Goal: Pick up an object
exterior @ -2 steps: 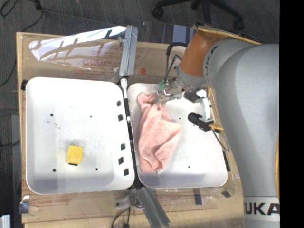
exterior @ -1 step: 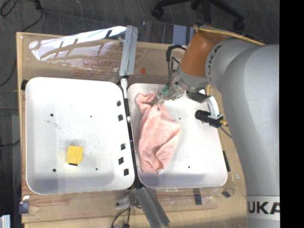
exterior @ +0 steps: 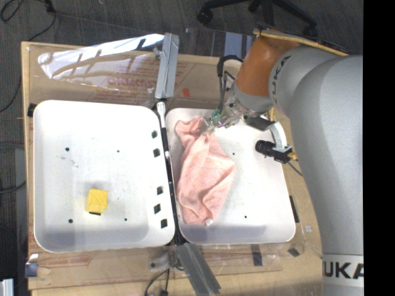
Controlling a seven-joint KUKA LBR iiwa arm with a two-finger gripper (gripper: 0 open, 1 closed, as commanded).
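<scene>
A pink cloth [exterior: 202, 171] lies crumpled in the right bin [exterior: 265, 221], stretching from its top left down toward the front. Its upper edge is gathered into a peak right at my gripper [exterior: 216, 119], which comes in from the upper right under the orange wrist band [exterior: 256, 66]. The fingers are shut on that pinched corner of the cloth. A small yellow block [exterior: 97, 201] sits in the left bin [exterior: 68, 128], near its front, far from the gripper.
The two bins are split by a centre wall with black clips [exterior: 162, 184]. A crumpled clear plastic sheet [exterior: 99, 57] lies on the cardboard behind the left bin. The grey arm [exterior: 321, 153] covers the right side of the bench.
</scene>
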